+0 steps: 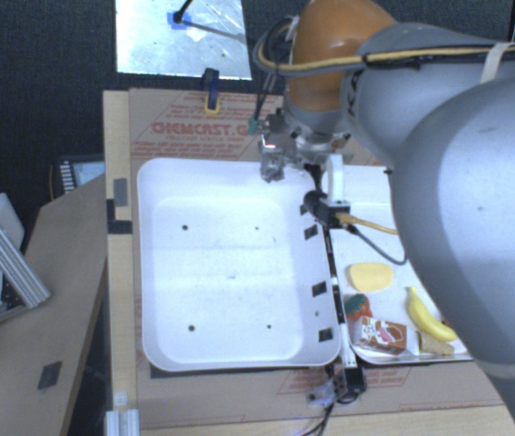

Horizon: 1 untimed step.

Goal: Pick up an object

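Hovering at the far edge of the shallow white left bin, the gripper sits under the orange band; whether its jaws are spread, cannot tell. Candidate objects lie in the right bin, nearer the camera: yellow banana, long axis running near-to-far, pale yellow round piece, red-and-white packet. The black-clipped divider stands between.

we count: bins 2 | banana 1 | yellow disc 1 | red-white packet 1
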### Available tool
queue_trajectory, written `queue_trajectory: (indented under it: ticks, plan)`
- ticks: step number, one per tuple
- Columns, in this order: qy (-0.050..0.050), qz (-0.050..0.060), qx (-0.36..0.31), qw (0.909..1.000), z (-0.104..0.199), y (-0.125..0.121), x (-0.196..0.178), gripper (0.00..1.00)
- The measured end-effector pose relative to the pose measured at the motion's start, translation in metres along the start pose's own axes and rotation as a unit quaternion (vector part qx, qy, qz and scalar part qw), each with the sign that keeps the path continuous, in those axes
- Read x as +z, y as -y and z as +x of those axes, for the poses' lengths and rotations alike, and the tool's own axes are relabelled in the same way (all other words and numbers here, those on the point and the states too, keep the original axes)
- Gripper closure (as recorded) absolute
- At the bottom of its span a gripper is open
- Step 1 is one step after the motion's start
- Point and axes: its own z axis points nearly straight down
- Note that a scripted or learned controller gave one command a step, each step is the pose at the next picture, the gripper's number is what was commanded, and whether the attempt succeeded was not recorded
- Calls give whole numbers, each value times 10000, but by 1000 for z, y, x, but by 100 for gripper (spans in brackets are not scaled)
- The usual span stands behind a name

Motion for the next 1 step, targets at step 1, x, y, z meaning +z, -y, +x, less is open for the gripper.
queue_trajectory:
  ticks: [1]
  plan:
    - [-1,-15,-19,10000,0,-1,-11,100]
